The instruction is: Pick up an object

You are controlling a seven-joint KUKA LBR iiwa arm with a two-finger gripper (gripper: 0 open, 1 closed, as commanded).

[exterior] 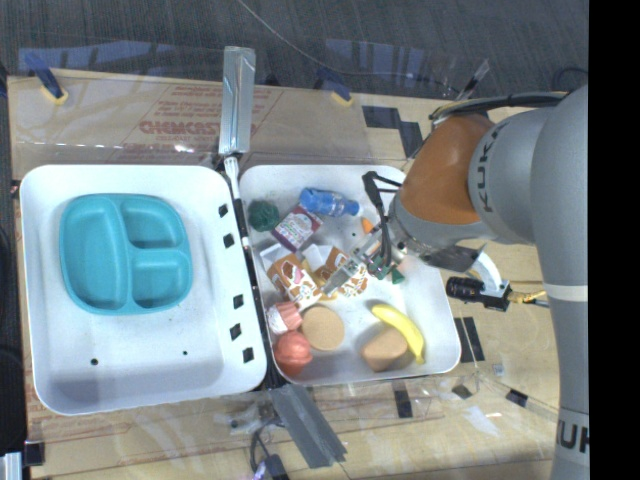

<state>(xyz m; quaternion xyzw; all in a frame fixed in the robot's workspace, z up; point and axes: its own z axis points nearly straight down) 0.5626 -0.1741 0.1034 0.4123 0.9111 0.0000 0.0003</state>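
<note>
The gripper [372, 261] dips into the right bin [440, 308], low over the snack packets [318, 273]; whether its fingers are open or shut, I can't tell. Best to settle squarely on one packet. Banana [400, 328], blue bottle [328, 203] and red ball [292, 352] crowd close. The teal tray [125, 251] sits well apart.

tray [125, 251]: teal | banana [400, 329]: yellow | bottle [328, 204]: blue | bins [130, 378]: white

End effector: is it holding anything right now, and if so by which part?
Cannot be told. The end effector sits low among the packets in the right bin, and nothing is seen clamped in it.
</note>
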